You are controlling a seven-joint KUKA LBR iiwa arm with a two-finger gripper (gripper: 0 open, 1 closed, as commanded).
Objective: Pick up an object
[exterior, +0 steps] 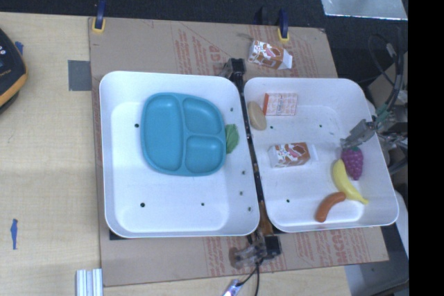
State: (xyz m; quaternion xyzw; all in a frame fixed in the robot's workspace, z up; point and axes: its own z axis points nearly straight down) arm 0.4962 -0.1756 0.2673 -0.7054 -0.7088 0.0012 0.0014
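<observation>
Landmark: the grape bunch [353, 161], lying in the right bin [312, 215]. Far to its left, in the left bin [125, 204], rests a blue divided plate [183, 133]. Nearer on its left lies a small carton [289, 154]. Below the bunch and touching it, a banana [345, 182] runs down and to the right; a sausage [329, 205] lies lower left. The gripper [359, 132] stands just above and right of the bunch, fingers apart, nothing between them. Judgement: the bunch is the nearest candidate, down and slightly left of the fingertips
</observation>
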